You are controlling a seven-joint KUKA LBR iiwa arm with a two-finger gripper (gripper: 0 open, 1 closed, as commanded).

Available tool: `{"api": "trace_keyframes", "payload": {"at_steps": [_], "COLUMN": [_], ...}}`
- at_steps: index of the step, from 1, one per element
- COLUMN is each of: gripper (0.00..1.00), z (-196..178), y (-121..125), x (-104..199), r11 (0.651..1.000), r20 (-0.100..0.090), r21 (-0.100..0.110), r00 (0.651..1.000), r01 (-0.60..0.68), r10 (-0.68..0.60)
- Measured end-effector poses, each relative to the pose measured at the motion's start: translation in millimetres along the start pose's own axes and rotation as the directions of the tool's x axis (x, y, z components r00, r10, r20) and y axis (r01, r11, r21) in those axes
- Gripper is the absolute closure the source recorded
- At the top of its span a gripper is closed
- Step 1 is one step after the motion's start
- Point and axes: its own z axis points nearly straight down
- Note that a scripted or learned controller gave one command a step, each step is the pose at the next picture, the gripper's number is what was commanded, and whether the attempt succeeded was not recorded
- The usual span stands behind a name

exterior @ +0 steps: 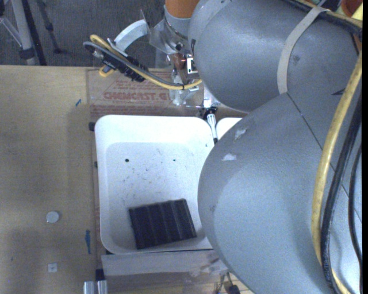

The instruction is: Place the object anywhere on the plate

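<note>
Up at the top, past the far rim of the bins: the tool (183, 69), shiny metal with a bit of copper colour. Too tucked in and too small to tell if clenched or released. Nothing to be seen in its grip. Just above it, the orange band (181, 7). To its left, a bunch of yellow and black cables (123, 62), sticking out over a brown card with red letters (126, 95).

Coming in from the right, the big grey arm (276, 172), round and smooth, covering most of the right side. Under it, just a small white corner of the right bin (227, 123).

Left of the arm, the left bin (106, 172), white and shallow, with little dark specks on its floor. Down in its near part, the dark flat thing (163, 223). Black, with four corners, longer than wide, with raised stripes running across its top. Lying flat on the bin floor, turned a little, close to the near wall and well apart from the tool.

Around the bins, the tan tabletop (40, 143), with a small grey round dot (52, 217) out on the left.
</note>
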Motion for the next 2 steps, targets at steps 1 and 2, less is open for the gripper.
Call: {"api": "trace_keyframes", "payload": {"at_steps": [1,2], "gripper": [1.00,1.00], "z": [-62.5,-58.2], "y": [54.7,11.7], "x": [-40.9,1.8], "r11": [0.993,1.000], "r20": [0.001,-0.001], "r21": [-0.001,0.000], "r00": [0.993,1.000], "r01": [0.118,0.024], "r10": [-0.118,-0.024]}}
